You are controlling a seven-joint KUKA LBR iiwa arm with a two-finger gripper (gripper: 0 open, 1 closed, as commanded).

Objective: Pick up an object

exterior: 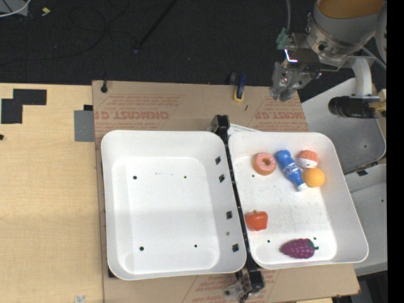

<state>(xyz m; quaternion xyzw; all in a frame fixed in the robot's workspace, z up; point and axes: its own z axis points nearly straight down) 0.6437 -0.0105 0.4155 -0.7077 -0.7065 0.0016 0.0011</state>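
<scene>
Purple grape bunch [298,249] lies nearest, in the front corner of the right bin [353,223]. Red pepper-like piece [255,219] sits at that bin's left wall, near the divider. Farther back: pink donut [264,163], blue bottle [290,168] lying tilted just beside it, orange ball [313,178] touching the bottle's lower end, and a red-and-white piece [307,159] just behind the ball. Left bin [117,169] is white with small dark dots on its floor. Both bins rest on a cardboard sheet [164,109] on the bench [44,194]. Arm's hand [285,84] hangs well behind the right bin, above the cardboard's back edge, apart from every object; nothing is between its fingers, and whether they are spread or pressed together cannot be told. Orange band [347,2] shows above the wrist.
</scene>
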